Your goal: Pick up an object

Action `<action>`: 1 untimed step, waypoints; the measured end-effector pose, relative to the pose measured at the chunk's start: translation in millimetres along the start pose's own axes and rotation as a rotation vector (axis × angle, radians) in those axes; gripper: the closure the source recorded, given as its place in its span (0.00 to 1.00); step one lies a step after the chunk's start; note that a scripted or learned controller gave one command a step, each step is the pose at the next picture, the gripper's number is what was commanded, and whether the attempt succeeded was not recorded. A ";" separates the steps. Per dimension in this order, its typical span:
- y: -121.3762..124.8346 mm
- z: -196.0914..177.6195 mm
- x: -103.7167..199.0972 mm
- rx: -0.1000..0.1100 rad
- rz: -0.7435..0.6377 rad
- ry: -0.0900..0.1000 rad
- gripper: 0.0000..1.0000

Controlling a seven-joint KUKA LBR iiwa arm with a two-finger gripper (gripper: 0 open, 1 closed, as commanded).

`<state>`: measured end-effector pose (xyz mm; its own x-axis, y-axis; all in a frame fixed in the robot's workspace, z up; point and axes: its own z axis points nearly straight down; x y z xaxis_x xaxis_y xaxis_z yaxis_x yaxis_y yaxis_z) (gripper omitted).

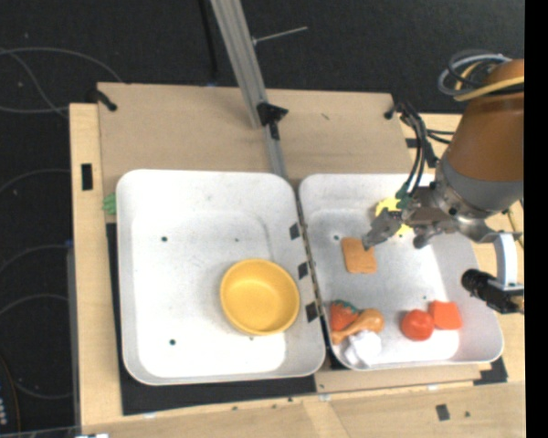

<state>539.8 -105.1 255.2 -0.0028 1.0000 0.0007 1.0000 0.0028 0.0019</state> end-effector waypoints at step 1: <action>0.0 0.0 -0.3 0.000 0.003 0.000 0.00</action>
<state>539.8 -105.5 255.2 0.0001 1.0000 0.0004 1.0000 -0.0001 0.0023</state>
